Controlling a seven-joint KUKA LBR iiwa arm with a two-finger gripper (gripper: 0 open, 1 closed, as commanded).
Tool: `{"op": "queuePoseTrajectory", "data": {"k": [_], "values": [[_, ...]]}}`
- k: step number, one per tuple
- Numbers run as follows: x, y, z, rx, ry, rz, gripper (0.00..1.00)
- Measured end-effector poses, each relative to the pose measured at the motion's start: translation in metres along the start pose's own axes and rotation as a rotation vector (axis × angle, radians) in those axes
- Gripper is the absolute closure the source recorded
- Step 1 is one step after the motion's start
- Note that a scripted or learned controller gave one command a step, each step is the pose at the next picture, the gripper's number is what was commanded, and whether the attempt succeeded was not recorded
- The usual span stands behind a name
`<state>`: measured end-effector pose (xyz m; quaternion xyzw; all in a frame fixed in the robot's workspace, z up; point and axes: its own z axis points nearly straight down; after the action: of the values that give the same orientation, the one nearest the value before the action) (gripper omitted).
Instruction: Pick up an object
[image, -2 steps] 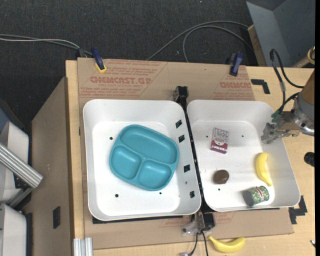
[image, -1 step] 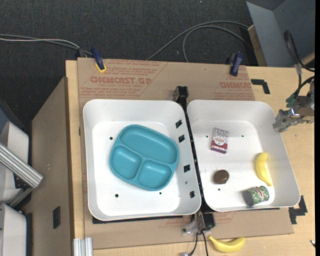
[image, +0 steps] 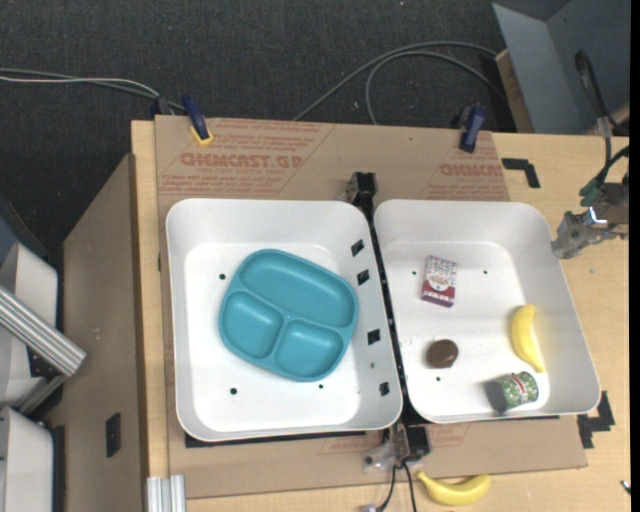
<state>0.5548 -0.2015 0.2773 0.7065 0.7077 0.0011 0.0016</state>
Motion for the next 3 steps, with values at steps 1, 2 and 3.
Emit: {"op": "queuePoseTrajectory", "data": {"k": [1,2,3], "values": [[0.056,-0.005,-0.002,0.005,0.004,-0.004,1.0],[0.102,0.002,0.002,0.005,0.004,-0.005,1.0],[0.158,-0.004,0.019,0.008,0.004,-0.005,1.0]]}}
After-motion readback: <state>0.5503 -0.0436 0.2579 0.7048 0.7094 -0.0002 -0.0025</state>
